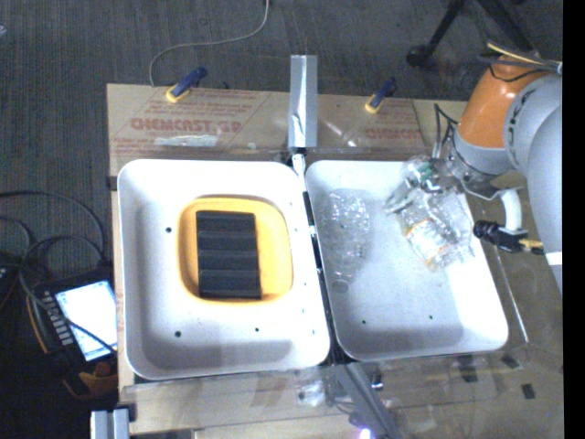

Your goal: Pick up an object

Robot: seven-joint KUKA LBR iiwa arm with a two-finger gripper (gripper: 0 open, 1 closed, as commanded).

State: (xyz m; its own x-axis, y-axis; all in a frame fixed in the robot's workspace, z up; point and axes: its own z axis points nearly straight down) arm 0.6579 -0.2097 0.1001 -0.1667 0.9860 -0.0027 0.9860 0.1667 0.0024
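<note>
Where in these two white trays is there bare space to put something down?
In the right bin, the front floor, from the front rim up to the clear bottle and crumpled plastic, is bare. In the left bin, only a border strip runs around the yellow tray. The right bin's back corner is crowded: the plastic lies under the arm.

Dark grey carpet (137,26) surrounds the bench, with a black chair base (466,7) at top right and cables (55,208) on the left.

Bench (210,117): brown board surface. Two white bins side by side, left bin (146,273), right bin (439,318). Two blue-yellow clamps (186,84) at far edge.
</note>
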